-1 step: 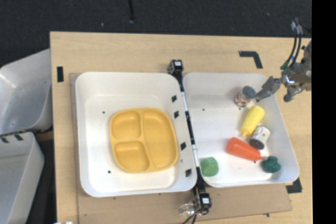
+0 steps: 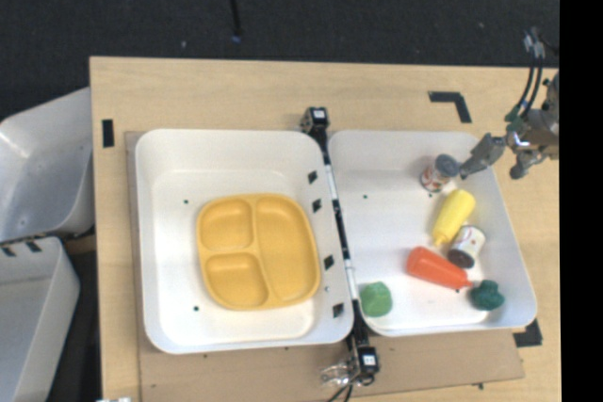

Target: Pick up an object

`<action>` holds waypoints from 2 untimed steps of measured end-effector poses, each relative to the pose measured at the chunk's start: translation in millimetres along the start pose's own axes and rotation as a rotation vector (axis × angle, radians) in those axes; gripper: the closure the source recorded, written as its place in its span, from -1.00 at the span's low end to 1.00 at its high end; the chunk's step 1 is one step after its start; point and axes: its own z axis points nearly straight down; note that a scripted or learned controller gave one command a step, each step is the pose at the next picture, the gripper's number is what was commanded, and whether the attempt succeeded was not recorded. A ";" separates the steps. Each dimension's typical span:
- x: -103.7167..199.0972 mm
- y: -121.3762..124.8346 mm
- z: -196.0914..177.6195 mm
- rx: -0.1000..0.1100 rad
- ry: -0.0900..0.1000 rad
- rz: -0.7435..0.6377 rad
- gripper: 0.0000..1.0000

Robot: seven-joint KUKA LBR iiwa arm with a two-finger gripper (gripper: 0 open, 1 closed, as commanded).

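I see six small things in the right bin (image 2: 377, 165): one yellow bottle (image 2: 452, 215), long axis running upper right to lower left; one orange carrot-shaped piece (image 2: 437, 268) just below it, pointing lower right; one small can (image 2: 433, 176); one white cup (image 2: 466, 243) on its side; one green lump (image 2: 377, 298); one dark green piece (image 2: 487, 296). The left bin (image 2: 170, 165) holds one yellow divided plate (image 2: 257, 250). My pincer (image 2: 495, 157) hangs at the right bin's upper right edge on the counter (image 2: 236, 94), prongs spread, gripping nothing.
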 end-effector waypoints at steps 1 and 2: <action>-8.5 4.7 58.2 0.005 -0.001 0.001 -1.00; -1.0 0.6 114.6 0.004 -0.001 0.002 -1.00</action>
